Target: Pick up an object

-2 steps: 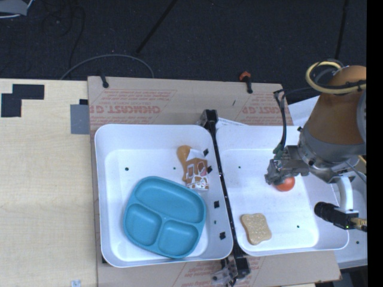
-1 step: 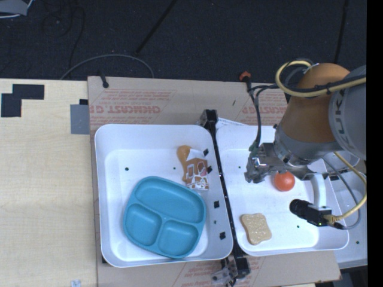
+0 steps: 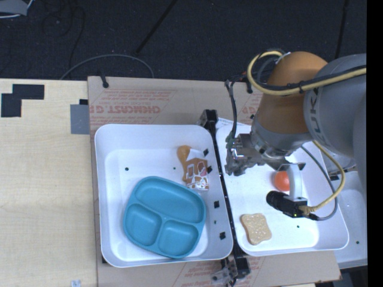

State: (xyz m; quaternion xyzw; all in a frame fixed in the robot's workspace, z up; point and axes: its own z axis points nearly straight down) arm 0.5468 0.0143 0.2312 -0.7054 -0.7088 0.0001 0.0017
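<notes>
There are two white bins side by side on the worktop (image 3: 48, 178); the left bin (image 3: 111, 160) holds three things and the right bin (image 3: 311, 235) holds two that I can see.

In the left bin there is one blue plate (image 3: 163, 216) with three parts, lying near the front; behind it, near the wall between the bins, is one small packet (image 3: 197, 174) with red and white print; just behind the packet, touching it, is one small brown thing (image 3: 184, 153), too small to name.

In the right bin there is one slice of toast (image 3: 256, 228) near the front, lying flat and apart from the rest; there is one orange ball (image 3: 282, 180) in the middle, partly hidden by the arm.

There is one arm (image 3: 299, 109), grey and orange, coming in from the right; it covers much of the back of the right bin. The gripper (image 3: 234, 162) hangs low over the right bin's left side, near the wall between the bins; it is dark and blurry, so I cannot tell how its fingers stand; I see nothing held there.

One yellow cable (image 3: 263, 76) loops over the arm; one black part (image 3: 287, 204) sticks out beside the ball.
</notes>
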